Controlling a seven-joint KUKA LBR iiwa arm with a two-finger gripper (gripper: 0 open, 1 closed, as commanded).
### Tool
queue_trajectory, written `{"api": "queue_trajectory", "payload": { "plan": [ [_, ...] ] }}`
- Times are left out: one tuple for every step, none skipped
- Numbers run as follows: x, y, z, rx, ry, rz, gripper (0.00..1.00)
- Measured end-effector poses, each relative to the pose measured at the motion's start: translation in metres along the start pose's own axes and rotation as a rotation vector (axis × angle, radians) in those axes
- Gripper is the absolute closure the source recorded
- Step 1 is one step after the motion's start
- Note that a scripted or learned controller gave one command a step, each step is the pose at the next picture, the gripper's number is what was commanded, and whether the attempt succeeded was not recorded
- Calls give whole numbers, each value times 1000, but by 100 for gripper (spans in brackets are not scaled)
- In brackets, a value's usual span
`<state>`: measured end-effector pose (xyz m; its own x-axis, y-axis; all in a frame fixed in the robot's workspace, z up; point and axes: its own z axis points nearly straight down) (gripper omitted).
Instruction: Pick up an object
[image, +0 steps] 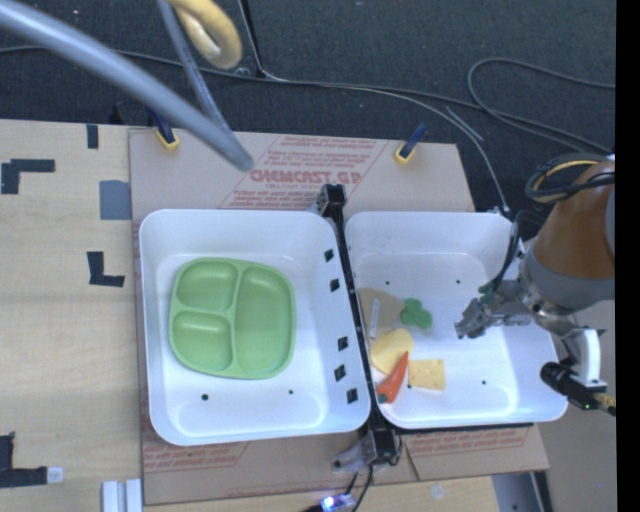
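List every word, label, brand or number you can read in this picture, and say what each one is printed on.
"CHEMCAST GP" in large red letters, on the cardboard sheet under the two white bins.
Smaller red lines above and below that name, on the same cardboard: too blurred to read.
Red print on the cardboard's front edge below the bins: too small to read.
The green plate, the food pieces and the gripper carry no readable text.
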<state>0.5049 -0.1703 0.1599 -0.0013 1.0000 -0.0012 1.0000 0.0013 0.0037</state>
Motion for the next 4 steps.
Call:
{"api": "queue_trajectory", "payload": {
  "plan": [
    [-7, -2, -60, 0, -1, 0, 100],
    [-7, -2, -64, 4, 1, 1, 100],
    [43, 15, -73, 4, 2, -5, 100],
    [95, 37, -61, 5, 2, -5, 100]
  ]
}}
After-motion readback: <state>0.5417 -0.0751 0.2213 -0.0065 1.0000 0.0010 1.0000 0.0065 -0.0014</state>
